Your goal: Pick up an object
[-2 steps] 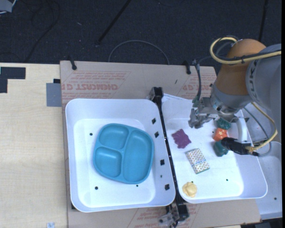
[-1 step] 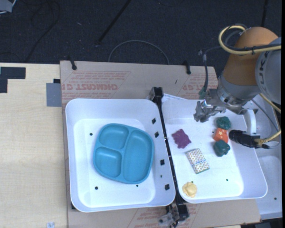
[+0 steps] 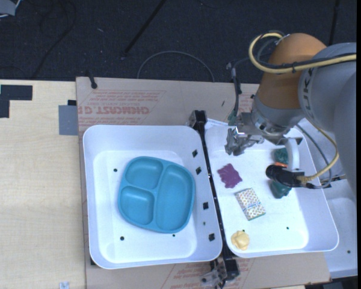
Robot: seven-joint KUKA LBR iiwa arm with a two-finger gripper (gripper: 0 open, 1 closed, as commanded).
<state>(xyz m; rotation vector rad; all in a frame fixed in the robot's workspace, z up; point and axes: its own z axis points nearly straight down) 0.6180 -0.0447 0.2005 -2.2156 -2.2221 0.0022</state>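
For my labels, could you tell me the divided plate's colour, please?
Light blue plate, clearest in the camera view.

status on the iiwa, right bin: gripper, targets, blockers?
Gripper over right bin's far end, holding nothing visible. Purple piece just below it; patterned packet, yellow item nearer. Blue plate in left bin.

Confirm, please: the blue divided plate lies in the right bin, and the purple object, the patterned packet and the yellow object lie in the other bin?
Not quite. The camera view shows the blue divided plate in the left bin; the purple object, patterned packet and yellow object lie in the right bin.
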